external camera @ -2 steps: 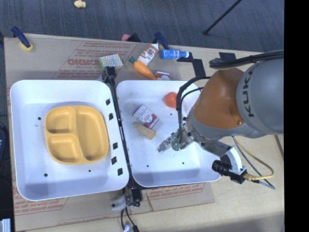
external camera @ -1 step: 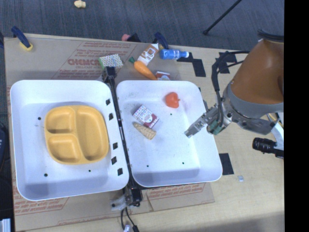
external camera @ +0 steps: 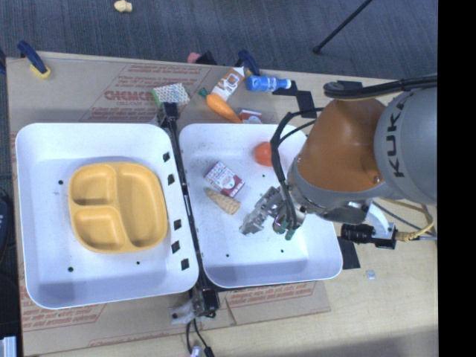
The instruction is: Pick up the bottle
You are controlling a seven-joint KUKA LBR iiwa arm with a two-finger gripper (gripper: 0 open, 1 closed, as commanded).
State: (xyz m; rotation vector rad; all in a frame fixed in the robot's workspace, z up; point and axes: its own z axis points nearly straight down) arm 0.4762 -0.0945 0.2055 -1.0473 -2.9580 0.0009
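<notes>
The gripper hangs low over the right bin near its right edge; whether it is wide or narrow cannot be told. The bottle lies well apart, on the bench beyond the bin's far edge.

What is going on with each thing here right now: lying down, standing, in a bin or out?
Yellow divided plastic plate: flat in left bin.
Small red-and-white box: tilted, in right bin.
Tan cone: on its side, right bin.
Blue bottle: lying outside the bins.
Gripper: low over right bin.
</notes>
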